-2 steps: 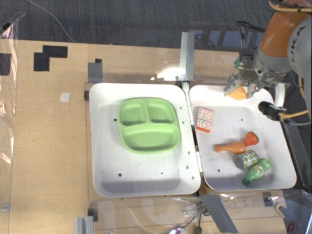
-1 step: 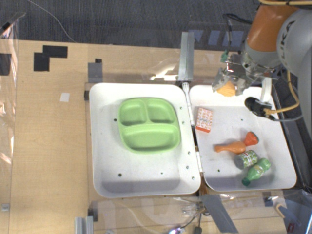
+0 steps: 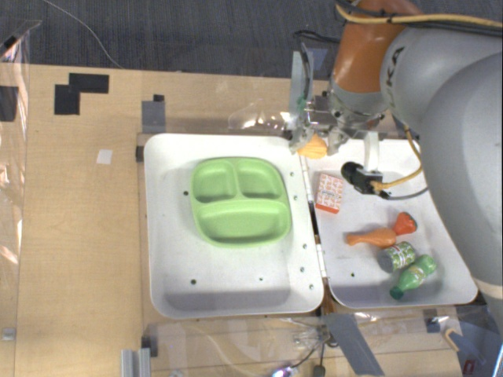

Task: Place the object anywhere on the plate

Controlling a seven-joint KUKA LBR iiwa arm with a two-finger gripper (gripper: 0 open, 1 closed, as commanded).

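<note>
The gripper (image 3: 314, 141) was closed on a small yellow-orange object (image 3: 314, 148), rounded and smooth, held between its fingers above the divide between the two bins, just beside the green plate's (image 3: 239, 201) far corner.

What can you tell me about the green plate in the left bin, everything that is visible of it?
The green plate is a light green, rounded-rectangle tray, plastic by its look, with three compartments: two small ones on the far side and one wide one on the near side. It lies flat, slightly turned, on the floor of the left bin. Nothing lies on it, and the gripper is apart from it.
</note>
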